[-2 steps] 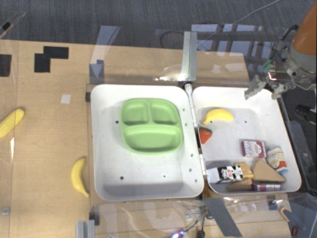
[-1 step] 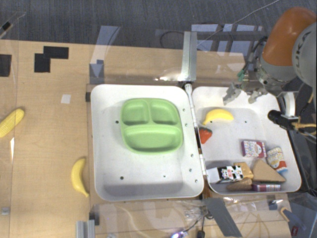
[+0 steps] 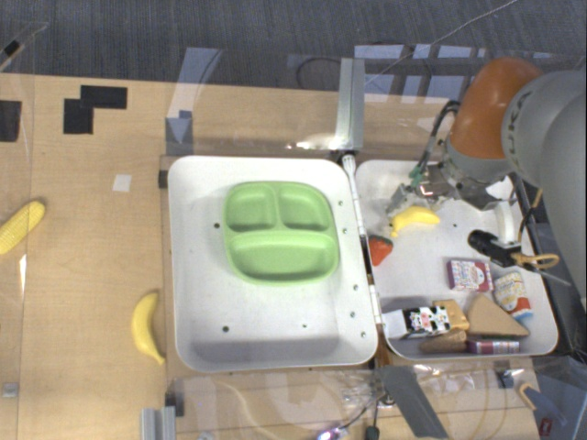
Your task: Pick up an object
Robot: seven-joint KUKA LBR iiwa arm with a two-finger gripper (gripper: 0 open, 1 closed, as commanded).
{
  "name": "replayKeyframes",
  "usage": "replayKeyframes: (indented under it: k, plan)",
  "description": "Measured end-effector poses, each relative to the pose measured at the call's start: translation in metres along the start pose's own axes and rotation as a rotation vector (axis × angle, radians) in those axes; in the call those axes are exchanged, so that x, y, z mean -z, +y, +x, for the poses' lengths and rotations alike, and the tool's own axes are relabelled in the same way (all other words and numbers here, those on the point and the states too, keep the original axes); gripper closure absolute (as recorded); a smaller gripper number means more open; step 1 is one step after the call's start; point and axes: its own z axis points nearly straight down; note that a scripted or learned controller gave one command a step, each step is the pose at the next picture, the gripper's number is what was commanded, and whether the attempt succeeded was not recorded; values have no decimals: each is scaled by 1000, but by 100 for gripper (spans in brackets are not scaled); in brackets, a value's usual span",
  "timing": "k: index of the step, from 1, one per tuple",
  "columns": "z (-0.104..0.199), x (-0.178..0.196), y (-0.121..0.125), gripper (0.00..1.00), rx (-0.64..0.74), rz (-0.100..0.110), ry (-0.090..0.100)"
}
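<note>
Lowest in the frame, a tan wedge [image 3: 495, 317] and printed packets [image 3: 436, 319] crowd the right bin's [image 3: 431, 269] bottom edge. Higher up, a small yellow banana [image 3: 415, 218] lies just below the pincer [image 3: 415, 191]; I cannot tell how far the pincer is open. Left of it, the left bin [image 3: 202, 273] holds a green divided plate [image 3: 280, 232].

The grey arm [image 3: 550, 122] enters from the frame's upper right, its orange band [image 3: 486, 108] above the gripper [image 3: 410, 196], which angles down-left.

Two white bins [image 3: 197, 209] [image 3: 422, 269], one green divided tray [image 3: 275, 255], two yellow bananas [image 3: 415, 218] [image 3: 145, 326], one corn cob [image 3: 20, 227].
</note>
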Motion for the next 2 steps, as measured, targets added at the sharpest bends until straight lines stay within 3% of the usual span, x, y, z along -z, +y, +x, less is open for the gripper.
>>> replayKeyframes:
  k: [1, 2]
  plan:
    - [10, -9, -34, 0, -25, -2, -1]
    - [12, 4, -31, 100, -25, -10, 1]
